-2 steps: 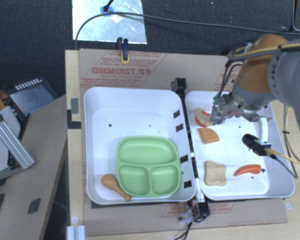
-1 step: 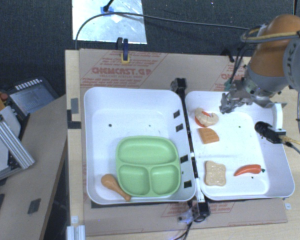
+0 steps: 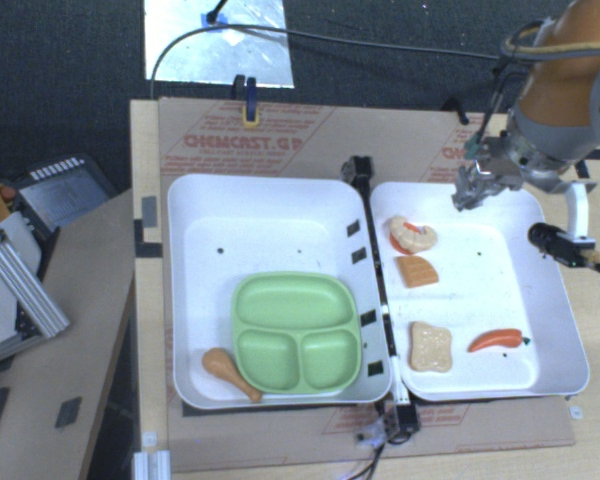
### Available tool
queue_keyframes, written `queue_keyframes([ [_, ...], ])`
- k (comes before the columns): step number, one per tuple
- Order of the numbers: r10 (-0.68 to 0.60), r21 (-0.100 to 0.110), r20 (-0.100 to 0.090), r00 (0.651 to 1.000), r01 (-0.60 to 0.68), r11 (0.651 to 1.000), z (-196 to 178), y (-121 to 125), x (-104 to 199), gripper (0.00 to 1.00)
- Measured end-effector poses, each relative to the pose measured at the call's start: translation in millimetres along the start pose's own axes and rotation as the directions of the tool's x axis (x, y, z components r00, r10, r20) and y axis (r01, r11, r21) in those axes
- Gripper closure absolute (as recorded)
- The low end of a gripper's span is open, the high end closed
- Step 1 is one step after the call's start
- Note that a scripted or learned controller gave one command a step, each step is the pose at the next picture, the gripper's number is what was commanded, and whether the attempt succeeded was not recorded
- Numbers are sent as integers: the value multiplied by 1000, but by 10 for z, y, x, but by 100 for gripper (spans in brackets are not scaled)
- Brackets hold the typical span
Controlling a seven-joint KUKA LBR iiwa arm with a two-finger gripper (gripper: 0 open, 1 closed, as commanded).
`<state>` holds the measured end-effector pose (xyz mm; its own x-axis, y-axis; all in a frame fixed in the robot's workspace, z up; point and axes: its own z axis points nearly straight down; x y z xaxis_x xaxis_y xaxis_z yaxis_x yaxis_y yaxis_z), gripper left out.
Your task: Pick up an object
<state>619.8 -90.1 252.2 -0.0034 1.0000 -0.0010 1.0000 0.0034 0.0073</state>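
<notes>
Hovering over the right bin's (image 3: 555, 353) far edge, my end effector (image 3: 467, 196) gripped nothing; jaw spread unclear. Four items lay there: frosted pastry (image 3: 411, 235), orange wedge (image 3: 417, 270), toast slice (image 3: 430, 347), red pepper (image 3: 496, 340).

Green tray (image 3: 296, 308), red pepper (image 3: 496, 340), white bins (image 3: 270, 200)

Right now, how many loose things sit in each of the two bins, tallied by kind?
Left bin:
Green divided plate: 1
Toy drumstick: 1

Right bin:
Toy shrimp piece: 1
Orange wedge: 1
Toy bread slice: 1
Red chili pepper: 1

Total: 6
</notes>
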Motion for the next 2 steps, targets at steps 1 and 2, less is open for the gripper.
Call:
queue_keyframes([
  [1, -6, 5, -3, 1000, 6, 1000, 135, 94, 544, 100],
  [2, -6, 6, -3, 1000, 6, 1000, 249, 149, 1030, 100],
])
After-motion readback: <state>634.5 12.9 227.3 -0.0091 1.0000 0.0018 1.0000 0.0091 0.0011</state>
